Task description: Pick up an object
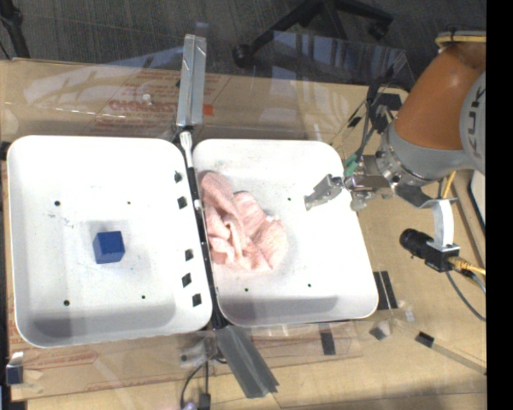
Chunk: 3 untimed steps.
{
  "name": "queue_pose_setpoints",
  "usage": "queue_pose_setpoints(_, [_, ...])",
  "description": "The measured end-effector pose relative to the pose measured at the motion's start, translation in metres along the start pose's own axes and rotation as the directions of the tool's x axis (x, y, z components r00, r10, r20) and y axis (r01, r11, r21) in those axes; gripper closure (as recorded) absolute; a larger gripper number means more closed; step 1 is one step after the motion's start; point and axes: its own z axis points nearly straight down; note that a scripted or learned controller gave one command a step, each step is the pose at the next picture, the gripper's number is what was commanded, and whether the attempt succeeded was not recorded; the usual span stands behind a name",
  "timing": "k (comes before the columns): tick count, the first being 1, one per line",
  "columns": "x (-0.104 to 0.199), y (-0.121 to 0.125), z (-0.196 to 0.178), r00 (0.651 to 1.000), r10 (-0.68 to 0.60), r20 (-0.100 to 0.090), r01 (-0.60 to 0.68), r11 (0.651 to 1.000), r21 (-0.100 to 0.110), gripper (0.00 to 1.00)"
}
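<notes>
A crumpled pink cloth (238, 225) lies in the right bin (325, 272), against its left wall. A small blue cube (109, 246) sits in the left bin (43, 178), left of its middle. My gripper (323, 192) hangs over the right part of the right bin, to the right of the cloth and apart from it. Nothing shows between its fingers.
A metal divider bar (191, 75) runs up from between the two bins. The bench's cardboard surface (265, 101) surrounds both bins. Black clips (188, 254) line the seam between the bins. An office chair base (316, 11) stands on the floor beyond the bench.
</notes>
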Motion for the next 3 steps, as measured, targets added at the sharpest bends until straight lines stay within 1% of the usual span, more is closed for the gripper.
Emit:
queue_pose_setpoints(1, [-0.001,0.065,0.127,1.000,-0.029,0.000,0.029,1.000,0.002,0.00])
queue_pose_setpoints(2, [0.057,0.066,0.172,0.998,-0.062,0.001,0.062,0.998,0.000,0.00])
queue_pose_setpoints(3, [0.050,0.056,0.114,0.987,-0.159,0.001,0.159,0.987,-0.003,0.00])
